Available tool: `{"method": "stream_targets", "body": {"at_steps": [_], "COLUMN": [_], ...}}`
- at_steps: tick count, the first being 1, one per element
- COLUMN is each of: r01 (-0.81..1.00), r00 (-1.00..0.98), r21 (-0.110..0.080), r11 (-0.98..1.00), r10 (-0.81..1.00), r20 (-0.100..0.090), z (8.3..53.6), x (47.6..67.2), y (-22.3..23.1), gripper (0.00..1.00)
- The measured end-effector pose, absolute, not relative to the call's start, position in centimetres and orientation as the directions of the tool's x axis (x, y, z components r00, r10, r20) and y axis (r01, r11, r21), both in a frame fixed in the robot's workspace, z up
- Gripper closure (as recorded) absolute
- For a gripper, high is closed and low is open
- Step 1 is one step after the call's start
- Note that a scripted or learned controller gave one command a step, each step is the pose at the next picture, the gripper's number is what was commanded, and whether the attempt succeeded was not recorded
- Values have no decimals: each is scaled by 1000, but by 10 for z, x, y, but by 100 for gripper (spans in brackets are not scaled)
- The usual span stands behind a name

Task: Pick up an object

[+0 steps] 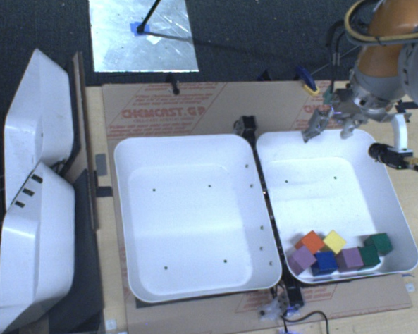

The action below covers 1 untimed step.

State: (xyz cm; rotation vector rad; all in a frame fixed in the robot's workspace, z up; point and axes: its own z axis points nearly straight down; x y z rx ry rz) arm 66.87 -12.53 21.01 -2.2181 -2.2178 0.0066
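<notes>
The pincer [331,125] hangs apart and empty over the right bin's [391,194] far edge — the blocks [339,252] huddle in its near corner

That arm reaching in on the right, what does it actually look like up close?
The arm is rounded, grey metal with a broad orange band near the wrist. Looping cables, yellowish and dark, hang beside it. At its end sits a small grey gripper with two thin metal fingers. A white bracket with a black cylindrical part sticks out to one side.
</notes>
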Motion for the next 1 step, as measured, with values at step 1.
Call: {"method": "stream_targets", "body": {"at_steps": [1], "r01": [1000], "r00": [-1], "r21": [1], "r11": [1], "r10": [1000], "r20": [0], "z": [214], "x": [670], "y": [-125], "gripper": [0]}}
